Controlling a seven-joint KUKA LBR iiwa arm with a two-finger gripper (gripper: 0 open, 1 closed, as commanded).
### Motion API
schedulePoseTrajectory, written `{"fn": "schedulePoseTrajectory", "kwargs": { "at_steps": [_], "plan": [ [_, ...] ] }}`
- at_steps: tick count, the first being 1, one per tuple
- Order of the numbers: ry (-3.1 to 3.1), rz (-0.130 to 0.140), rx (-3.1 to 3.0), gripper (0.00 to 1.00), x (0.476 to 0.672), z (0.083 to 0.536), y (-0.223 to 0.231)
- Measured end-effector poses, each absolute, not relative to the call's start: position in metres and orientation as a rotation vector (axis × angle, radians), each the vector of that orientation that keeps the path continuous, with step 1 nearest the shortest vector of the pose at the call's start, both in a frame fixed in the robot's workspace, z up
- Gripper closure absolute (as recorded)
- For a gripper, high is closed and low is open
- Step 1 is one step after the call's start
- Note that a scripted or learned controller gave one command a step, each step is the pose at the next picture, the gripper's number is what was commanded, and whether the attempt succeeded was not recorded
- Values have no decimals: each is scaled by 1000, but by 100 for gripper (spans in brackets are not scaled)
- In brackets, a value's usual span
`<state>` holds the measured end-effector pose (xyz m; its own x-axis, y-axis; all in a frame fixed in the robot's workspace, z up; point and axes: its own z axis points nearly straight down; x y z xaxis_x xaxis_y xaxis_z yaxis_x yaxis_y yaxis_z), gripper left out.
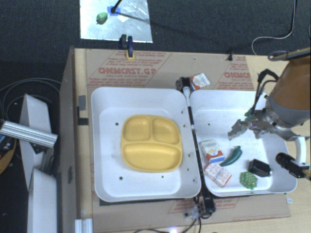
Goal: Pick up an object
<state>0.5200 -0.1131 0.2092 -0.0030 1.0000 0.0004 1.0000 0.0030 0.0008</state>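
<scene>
Dark carpet (39, 33) surrounds the tabletop, which is covered by a cardboard sheet (146, 64) printed "CHEMCAST GP" in red. On it sit the left bin (104, 130), holding a yellow divided plate (150, 142), and the right bin (214, 106). The gripper (236, 130) hangs over the right bin's bare middle; whether its jaws are released or clenched cannot be told. Near that bin's front lie two small cartons (211, 149), print too small to read, a green pepper (232, 156), a black block (259, 167) and a green ball (248, 179).
</scene>
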Motion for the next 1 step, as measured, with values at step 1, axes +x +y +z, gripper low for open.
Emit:
{"fn": "schedulePoseTrajectory", "kwargs": {
  "at_steps": [1],
  "plan": [
    [2228,3,2216,0,557,184,21]
  ]
}}
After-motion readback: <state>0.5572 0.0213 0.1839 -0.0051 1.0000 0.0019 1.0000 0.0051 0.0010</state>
